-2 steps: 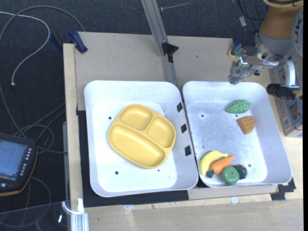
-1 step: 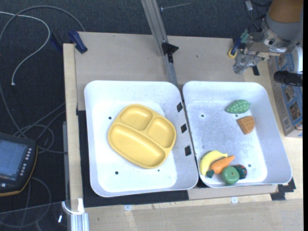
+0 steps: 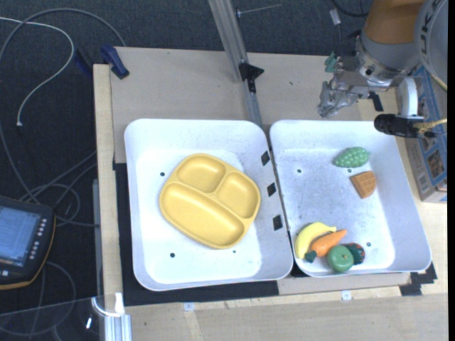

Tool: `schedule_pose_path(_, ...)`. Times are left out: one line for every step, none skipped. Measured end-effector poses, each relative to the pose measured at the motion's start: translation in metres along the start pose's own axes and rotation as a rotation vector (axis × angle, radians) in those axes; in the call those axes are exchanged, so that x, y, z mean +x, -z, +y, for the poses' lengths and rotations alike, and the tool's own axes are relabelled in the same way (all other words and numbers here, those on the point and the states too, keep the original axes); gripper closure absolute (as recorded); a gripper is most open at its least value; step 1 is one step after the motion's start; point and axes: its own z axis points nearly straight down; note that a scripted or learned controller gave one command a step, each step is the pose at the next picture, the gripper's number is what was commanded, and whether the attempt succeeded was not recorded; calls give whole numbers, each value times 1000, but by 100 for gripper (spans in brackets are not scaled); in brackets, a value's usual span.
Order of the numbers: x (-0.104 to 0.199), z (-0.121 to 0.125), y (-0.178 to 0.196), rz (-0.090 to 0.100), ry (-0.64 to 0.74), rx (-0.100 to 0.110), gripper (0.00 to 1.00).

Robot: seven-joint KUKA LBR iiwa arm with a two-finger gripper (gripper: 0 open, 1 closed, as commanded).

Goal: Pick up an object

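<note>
Gripper: the gripper (image 3: 333,105) hangs past the right bin's far rim, at about 11 o'clock from that bin's centre, above bare bench; whether it is clenched or released I cannot tell, and nothing shows in it.
Arm: the arm (image 3: 398,20) is cut off by the top and right edges, at 1 o'clock in the view.
Hard to see: a dark red item (image 3: 357,253) is mostly covered by the green round fruit (image 3: 340,258).
Open room: the right bin (image 3: 405,190) has its middle bare, with things along the far and near sides.
Right bin, far side: a green bumpy piece (image 3: 352,157) at 12 o'clock, a brown wedge (image 3: 363,184) just beside it.
Right bin, near corner: a banana (image 3: 311,236), a carrot (image 3: 328,242) and the green fruit bunched at 7 o'clock, touching.
Left bin: the left bin (image 3: 142,190) holds a yellow divided plate (image 3: 210,199), centred.
Edges: a metal post (image 3: 231,41) slants up from between the bins toward 12 o'clock.
</note>
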Motion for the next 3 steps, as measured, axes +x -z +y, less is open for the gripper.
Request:
schedule_pose_path(49, 5, 1, -1, 0, -3, 100)
schedule_pose_path(97, 8, 0, -1, 0, -4, 100)
schedule_pose_path(152, 6, -18, -1, 0, 2, 100)
